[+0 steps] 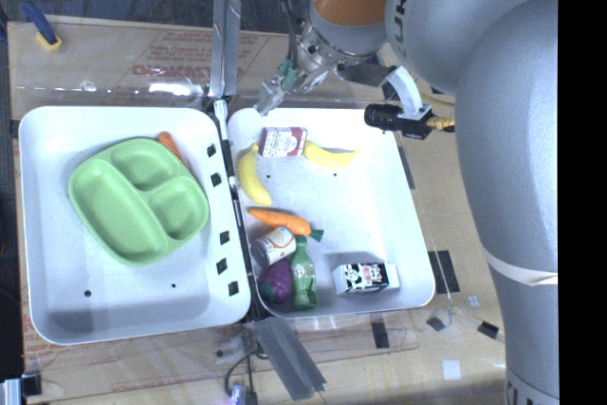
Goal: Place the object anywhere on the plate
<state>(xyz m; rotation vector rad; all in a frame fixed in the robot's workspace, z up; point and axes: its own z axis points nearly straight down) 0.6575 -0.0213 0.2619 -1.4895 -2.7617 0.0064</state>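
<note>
The green divided plate (139, 199) lies in the left bin (57, 299). A small orange carrot (169, 144) rests against the plate's upper right rim. My gripper (281, 90) hangs over the back left corner of the right bin (403, 232), just above a pink and white carton (283, 142). I see nothing held in it. Beside the carton lie two bananas, one curved along the bin's left wall (250, 175) and one to the carton's right (330, 155).
Further forward in the right bin lie a larger carrot (278, 220), a small can (275, 246), a green bottle (302, 272), a purple eggplant (277, 281) and a cow-patterned carton (363, 277). A divider with black clips (226, 204) separates the bins. The arm's bulk (474, 62) looms over the right side.
</note>
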